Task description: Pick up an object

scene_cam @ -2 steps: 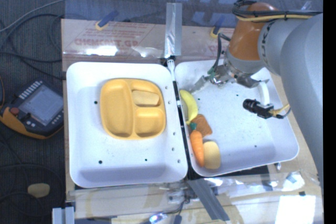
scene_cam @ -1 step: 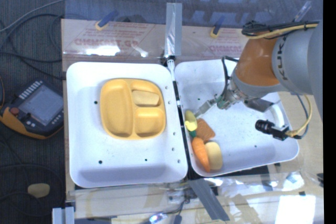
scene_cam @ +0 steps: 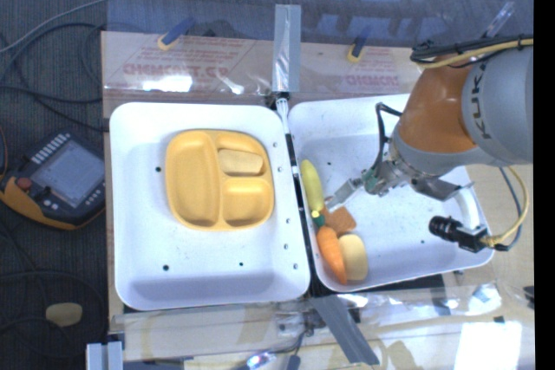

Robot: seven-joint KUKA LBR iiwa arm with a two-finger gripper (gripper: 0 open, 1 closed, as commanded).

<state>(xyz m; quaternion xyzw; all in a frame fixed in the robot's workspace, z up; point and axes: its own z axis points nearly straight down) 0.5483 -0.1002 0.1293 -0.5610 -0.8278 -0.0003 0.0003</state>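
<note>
- Camera view: we see two white bins side by side, the left bin point(scene_cam: 130, 273) and the right bin point(scene_cam: 408, 260), with the arm point(scene_cam: 464, 113) reaching in from 3 o'clock over the right one.
- The gripper point(scene_cam: 334, 197) points toward 8 o'clock, low in the right bin; we cannot tell how its fingers stand, as they are too small and blurred against the items below.
- Just past its tip, at 9 o'clock, lies a corn cob point(scene_cam: 311, 185), long axis running 12 to 6, against the bin's left wall.
- At 6 o'clock from the tip sits a small brown block point(scene_cam: 342, 221), touching or almost touching it.
- Further toward 6 o'clock lie a carrot point(scene_cam: 331, 256) and, just beside it at 3 o'clock, a pale yellow piece point(scene_cam: 353, 256).
- We see nothing clearly between the fingers.
- In the left bin rests a yellow tray point(scene_cam: 195, 182) with a tan piece point(scene_cam: 240, 161) in its upper right compartment.
- A pendant point(scene_cam: 54, 179) lies on the floor at 9 o'clock of the bins.
</note>
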